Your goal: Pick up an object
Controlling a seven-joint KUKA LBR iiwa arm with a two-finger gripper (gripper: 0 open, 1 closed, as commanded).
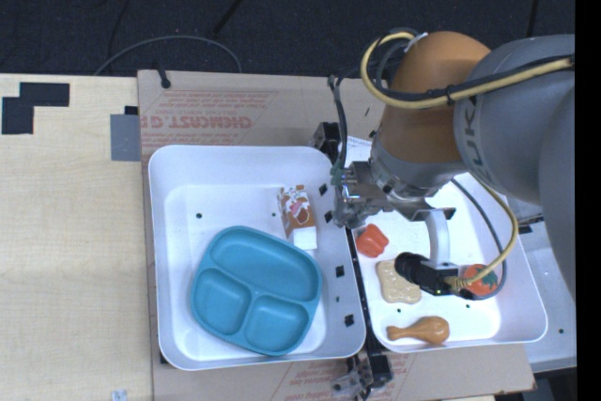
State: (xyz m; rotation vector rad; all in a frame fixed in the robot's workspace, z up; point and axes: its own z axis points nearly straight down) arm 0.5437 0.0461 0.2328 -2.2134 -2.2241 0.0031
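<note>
We see gripper [355,202] over right bin [518,303], near orange toy [372,241]; grip state unclear to us. Blue tray [254,291] in left bin [178,230].

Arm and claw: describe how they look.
The arm is grey and bulky, with a rounded orange band above the wrist. A yellow cable loops over it beside thin black ones. The claw is dark metal, its detail unclear.

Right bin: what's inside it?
In the right bin: an orange-red piece, a tan flat piece and a toy drumstick. The arm covers the bin's far part, so whatever lies there is hidden.
</note>
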